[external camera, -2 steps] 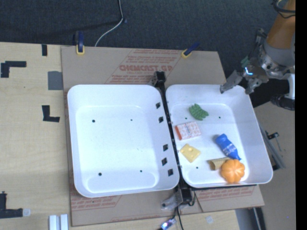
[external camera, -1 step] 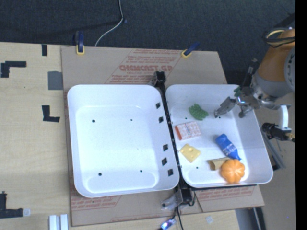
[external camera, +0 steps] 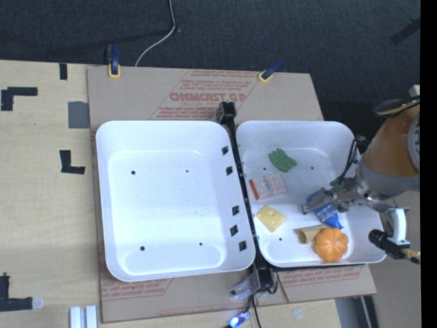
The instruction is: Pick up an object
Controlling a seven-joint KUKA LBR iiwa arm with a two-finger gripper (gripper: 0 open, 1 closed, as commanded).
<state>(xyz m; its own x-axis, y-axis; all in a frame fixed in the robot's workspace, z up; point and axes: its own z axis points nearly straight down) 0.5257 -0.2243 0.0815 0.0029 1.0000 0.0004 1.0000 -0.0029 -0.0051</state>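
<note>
The right bin [external camera: 341,134] holds several small items: a green leafy piece [external camera: 281,160] near the back, a red-and-white packet [external camera: 267,186] by the divider, a yellow cheese wedge [external camera: 271,218], a tan piece [external camera: 306,234], an orange fruit [external camera: 330,244] at the front, and a blue item [external camera: 331,217]. My gripper [external camera: 319,201] is low inside this bin on its right side. It hangs just above and left of the blue item, close to it or touching it. The arm's orange band [external camera: 392,145] rises over the bin's right rim.
The left bin [external camera: 109,183] lies beside the right one, split from it by a black-clipped rim [external camera: 235,183]. Both rest on a cardboard sheet [external camera: 205,94] clamped to the wooden bench. A cable [external camera: 160,39] runs off the back edge.
</note>
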